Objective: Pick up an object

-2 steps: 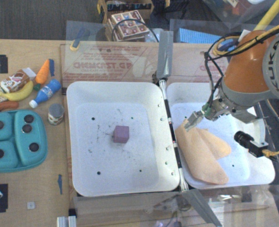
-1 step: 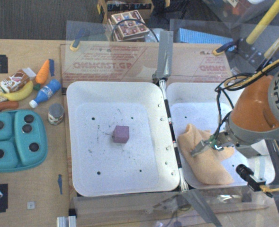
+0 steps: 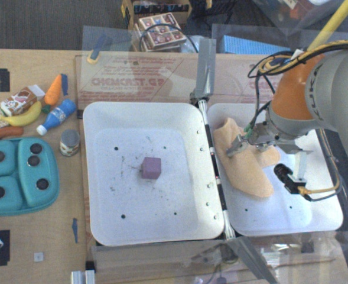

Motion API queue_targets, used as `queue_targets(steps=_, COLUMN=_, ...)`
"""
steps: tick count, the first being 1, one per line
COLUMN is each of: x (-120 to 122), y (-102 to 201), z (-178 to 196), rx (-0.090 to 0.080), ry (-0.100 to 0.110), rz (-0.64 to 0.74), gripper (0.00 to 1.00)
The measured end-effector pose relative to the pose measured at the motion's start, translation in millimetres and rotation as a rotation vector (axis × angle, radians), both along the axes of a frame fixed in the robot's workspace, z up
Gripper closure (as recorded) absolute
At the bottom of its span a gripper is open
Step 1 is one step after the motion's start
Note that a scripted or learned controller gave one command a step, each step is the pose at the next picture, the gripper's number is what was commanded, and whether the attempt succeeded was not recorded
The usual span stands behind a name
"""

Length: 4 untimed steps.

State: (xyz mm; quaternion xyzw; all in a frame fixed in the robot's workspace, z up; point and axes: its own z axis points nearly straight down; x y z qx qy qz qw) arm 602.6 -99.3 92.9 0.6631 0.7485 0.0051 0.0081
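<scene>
You had the gripper (image 3: pixel 240 147) over the tan object (image 3: pixel 247 167) in the right bin (image 3: pixel 292 218); can't tell jaw state; purple cube (image 3: pixel 150 168) sat mid-left bin (image 3: pixel 103 129)

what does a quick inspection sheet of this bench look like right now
surface: wooden bench bearing the left bin and right bin
job's things: purple cube in the left bin; tan soft piece in the right bin
clutter: teal tray, banana, carrot, blue bottle, small can left of the bins
grippers: claw low over the tan soft piece; grasp not confirmed
cables: black and yellow leads over the right bin
surroundings: cardboard box behind the bench
</scene>
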Motion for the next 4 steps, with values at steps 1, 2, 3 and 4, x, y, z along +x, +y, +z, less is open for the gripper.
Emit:
queue_targets(steps=1, x=17.6, y=-62.9, z=41.1, rx=0.002, ry=0.016, rz=-0.141, gripper=0.00)
queue_targets(steps=2, x=-0.4, y=-85.9, z=-4.0, rx=0.003, ry=0.011, rz=-0.135, gripper=0.00)
queue_targets(steps=3, x=1.7, y=-84.2, z=8.0, rx=0.002, ry=0.007, rz=-0.131, gripper=1.00)
queue_targets(steps=4, x=33.0, y=-42.2, z=88.3, rx=0.001, ry=0.016, rz=0.019, gripper=1.00)
